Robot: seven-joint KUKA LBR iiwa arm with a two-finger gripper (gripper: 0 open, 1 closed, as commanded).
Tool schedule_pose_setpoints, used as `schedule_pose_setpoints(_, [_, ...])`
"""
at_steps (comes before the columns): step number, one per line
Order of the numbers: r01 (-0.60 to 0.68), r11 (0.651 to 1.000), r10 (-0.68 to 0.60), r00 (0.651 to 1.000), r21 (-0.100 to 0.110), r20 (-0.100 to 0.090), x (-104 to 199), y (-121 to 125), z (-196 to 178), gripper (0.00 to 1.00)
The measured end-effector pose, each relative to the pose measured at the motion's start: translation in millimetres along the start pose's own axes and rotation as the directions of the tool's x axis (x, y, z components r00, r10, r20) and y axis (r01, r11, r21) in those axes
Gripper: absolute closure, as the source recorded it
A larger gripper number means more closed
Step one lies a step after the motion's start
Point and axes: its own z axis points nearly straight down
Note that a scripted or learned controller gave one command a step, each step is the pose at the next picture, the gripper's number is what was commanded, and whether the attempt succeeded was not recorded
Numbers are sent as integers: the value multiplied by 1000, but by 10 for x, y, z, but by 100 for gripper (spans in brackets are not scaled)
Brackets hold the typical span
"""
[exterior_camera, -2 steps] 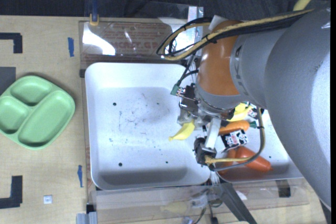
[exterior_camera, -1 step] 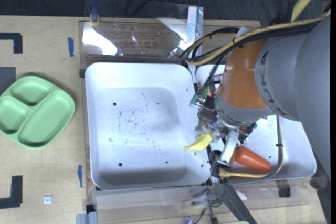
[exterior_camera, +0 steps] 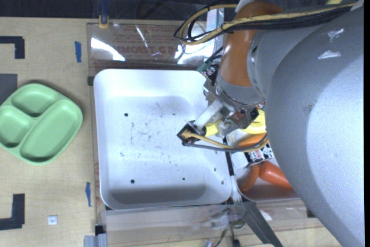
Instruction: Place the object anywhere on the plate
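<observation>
Pale wooden tabletop (exterior_camera: 46, 43) carries a green divided plate (exterior_camera: 39, 122) at frame left, beside a white bin (exterior_camera: 144, 185). The end effector (exterior_camera: 225, 123) hangs over that bin's right rim; open or closed, I cannot tell. An orange object (exterior_camera: 270, 177) lies lower right, well apart from the plate.

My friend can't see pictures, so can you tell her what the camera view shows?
A grey robot arm with an orange band reaches in from the right, its tool over the right edge of a white bin. A green divided plate sits on the wooden bench to the left. An orange thing peeks from under the arm.
</observation>
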Motion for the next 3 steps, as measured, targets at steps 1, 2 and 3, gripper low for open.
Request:
schedule_pose_setpoints(1, [0,1000,0,1000,0,0,1,-2,-1,0])
schedule_pose_setpoints(2, [4,1000,-4,1000,1,2,8,-11,-93,100])
schedule_pose_setpoints(3, [-445,896,445,896,0,-4,500,135,5,100])
